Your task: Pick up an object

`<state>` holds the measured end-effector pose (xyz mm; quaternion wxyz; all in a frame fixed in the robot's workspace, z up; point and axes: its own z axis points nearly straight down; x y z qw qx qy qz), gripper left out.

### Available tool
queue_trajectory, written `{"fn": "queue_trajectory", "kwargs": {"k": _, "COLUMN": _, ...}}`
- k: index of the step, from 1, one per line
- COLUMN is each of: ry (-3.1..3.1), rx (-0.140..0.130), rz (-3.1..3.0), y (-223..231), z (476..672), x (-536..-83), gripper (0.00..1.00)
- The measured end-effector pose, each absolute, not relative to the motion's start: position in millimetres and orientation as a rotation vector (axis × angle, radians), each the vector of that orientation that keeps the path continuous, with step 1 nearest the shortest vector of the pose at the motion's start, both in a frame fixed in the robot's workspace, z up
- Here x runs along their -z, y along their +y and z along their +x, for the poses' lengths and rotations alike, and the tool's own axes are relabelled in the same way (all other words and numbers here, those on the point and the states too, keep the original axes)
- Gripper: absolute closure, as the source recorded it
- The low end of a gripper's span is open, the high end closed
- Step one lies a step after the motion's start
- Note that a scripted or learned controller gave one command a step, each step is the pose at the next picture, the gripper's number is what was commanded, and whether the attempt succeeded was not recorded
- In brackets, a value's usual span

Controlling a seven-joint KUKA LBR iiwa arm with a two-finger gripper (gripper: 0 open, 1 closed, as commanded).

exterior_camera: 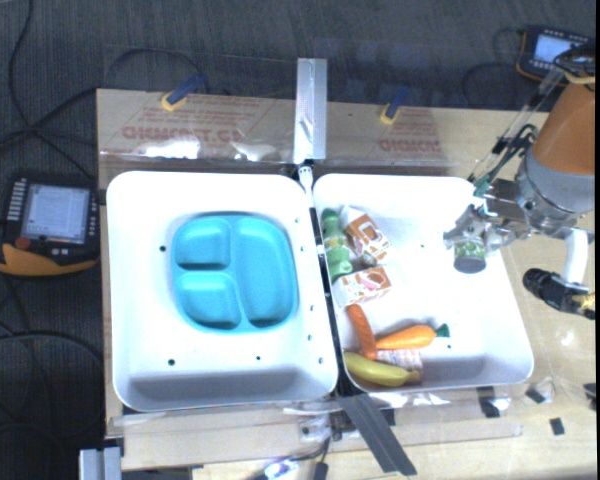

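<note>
Orange and yellow down in the near left part of the right bin (515, 363) — a carrot (405, 338) right beside a banana (380, 371), with small snack boxes (366, 236) farther back along the middle wall. Over the bare right side of that bin, well apart from all the food, the gripper (470, 248) — open or shut, cannot tell from up here. Best to slide left over the carrot, line up across its thin body, go down slow and straight, squeeze at the middle, and keep off the banana and the wall.
</note>
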<state>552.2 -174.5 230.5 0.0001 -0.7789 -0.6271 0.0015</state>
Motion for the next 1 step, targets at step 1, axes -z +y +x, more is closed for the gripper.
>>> {"fn": "queue_trajectory", "kwargs": {"k": 1, "ry": -1.950, "rx": -0.005, "rz": -2.463, "y": -177.9, "z": 546.5, "x": -283.1, "gripper": 1.00}}
